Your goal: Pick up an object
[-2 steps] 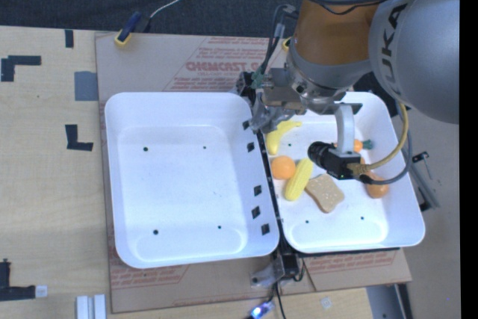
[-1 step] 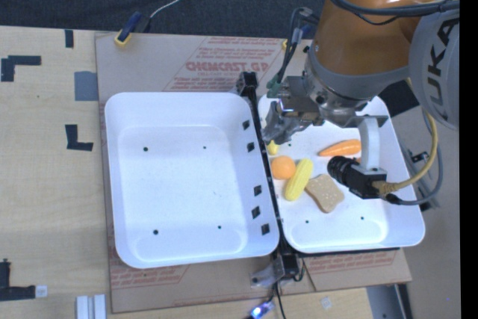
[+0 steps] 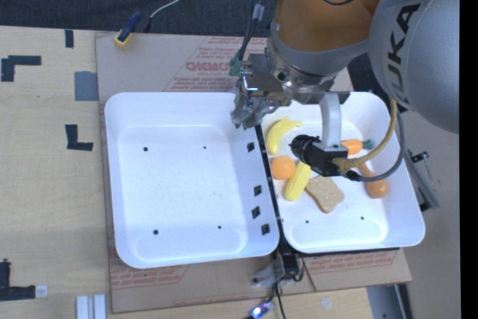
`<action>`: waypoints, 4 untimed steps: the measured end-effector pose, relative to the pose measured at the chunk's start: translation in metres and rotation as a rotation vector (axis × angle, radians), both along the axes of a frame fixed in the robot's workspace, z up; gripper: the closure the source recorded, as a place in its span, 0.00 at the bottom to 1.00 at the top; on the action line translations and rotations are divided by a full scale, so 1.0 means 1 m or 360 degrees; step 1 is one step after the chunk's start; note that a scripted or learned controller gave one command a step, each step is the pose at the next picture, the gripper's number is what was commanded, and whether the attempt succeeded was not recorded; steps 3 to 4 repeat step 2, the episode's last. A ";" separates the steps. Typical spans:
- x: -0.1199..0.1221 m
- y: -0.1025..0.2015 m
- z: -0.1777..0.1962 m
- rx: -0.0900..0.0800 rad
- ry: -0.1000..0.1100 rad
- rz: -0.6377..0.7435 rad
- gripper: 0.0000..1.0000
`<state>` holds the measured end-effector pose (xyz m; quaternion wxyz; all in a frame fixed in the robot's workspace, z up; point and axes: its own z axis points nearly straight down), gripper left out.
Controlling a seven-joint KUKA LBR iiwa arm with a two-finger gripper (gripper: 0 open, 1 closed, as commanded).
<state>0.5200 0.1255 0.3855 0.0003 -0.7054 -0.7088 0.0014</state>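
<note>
- The end effector (image 3: 245,110) hangs over the far end of the seam between the two bins, at about 10 o'clock from the cluster of toy food. From this slant I cannot tell how far open it is, and nothing is visibly in its hold.
- Every candidate lies in the right bin (image 3: 403,235). A yellow banana (image 3: 279,134) sits at the bin's 10 o'clock, with an orange ball (image 3: 282,167) just at the banana's 6 o'clock.
- A yellow corn cob (image 3: 297,181) touches the ball at its 5 o'clock, and a bread slice (image 3: 326,194) lies beside the cob at 4 o'clock.
- A carrot-like piece (image 3: 351,146), partly hidden, lies at the banana's 3 o'clock. Another orange piece (image 3: 377,188) rests near the bin's 3 o'clock wall.
- The banana looks the nearest pick, at roughly 4 o'clock from the end effector and close to the dividing wall.
- To do it well, centre over the banana's middle, close across its narrow width rather than along the curve, and keep the descent clear of the wall.
- The ball and cob crowd its 6 o'clock side, so an off-centre drop would likely nudge them.
- The flat bread slice would probably be harder to grip.
</note>
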 end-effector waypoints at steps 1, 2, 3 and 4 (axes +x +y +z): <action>-0.039 -0.045 -0.114 -0.0007 0.0029 -0.0015 1.00; -0.035 -0.042 -0.100 -0.0003 0.0017 -0.0005 1.00; -0.035 -0.042 -0.100 -0.0003 0.0017 -0.0005 1.00; -0.035 -0.042 -0.100 -0.0003 0.0017 -0.0005 1.00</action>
